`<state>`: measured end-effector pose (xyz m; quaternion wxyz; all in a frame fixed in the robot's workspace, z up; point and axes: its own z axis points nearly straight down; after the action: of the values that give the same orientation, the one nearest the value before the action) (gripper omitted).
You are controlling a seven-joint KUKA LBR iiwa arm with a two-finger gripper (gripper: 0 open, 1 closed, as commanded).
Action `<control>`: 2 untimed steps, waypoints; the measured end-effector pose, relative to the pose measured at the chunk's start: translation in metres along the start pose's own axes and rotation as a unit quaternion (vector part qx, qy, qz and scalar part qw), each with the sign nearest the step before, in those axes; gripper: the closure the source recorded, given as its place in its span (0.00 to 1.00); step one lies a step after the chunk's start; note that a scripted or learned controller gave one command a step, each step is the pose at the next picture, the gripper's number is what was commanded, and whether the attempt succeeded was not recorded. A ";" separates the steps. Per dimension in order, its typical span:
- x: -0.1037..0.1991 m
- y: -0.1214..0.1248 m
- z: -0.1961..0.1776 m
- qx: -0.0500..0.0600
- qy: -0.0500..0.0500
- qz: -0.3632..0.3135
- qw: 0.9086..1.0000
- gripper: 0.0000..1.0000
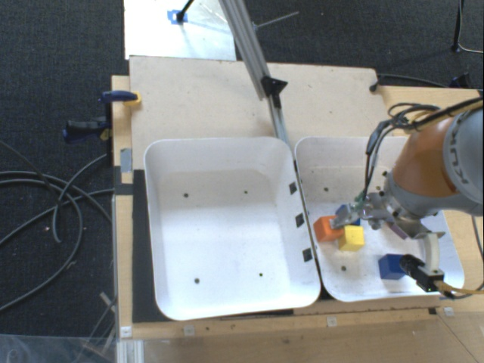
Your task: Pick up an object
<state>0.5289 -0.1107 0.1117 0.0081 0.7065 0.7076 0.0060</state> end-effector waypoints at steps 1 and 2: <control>-0.002 0.004 0.003 -0.003 -0.001 0.000 1.000 0.00; -0.003 0.004 0.003 -0.003 -0.001 0.001 1.000 0.00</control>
<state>0.5333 -0.1140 0.1083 0.0112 0.7075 0.7066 0.0073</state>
